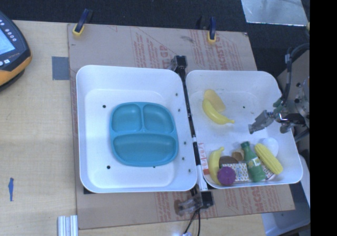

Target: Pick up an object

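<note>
purple ball (226, 176), green bottle (253, 162) and corn (268, 157) crowd below the pincer (259, 124), whose opening i cannot tell.

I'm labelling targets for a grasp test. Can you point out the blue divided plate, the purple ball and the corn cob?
blue divided plate (143, 148), camera view, floor of its large lower compartment.
purple ball (227, 176), camera view, middle of its top.
corn cob (269, 158), camera view, middle of its yellow length.

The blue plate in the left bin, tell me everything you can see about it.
The blue plate is a rounded-corner rectangle, plastic by its look, split into three sections: two small ones at the far side, one wide one nearer the camera. It lies flat, face up, about mid-floor in the left bin, apart from the walls. Nothing rests in it.
</note>
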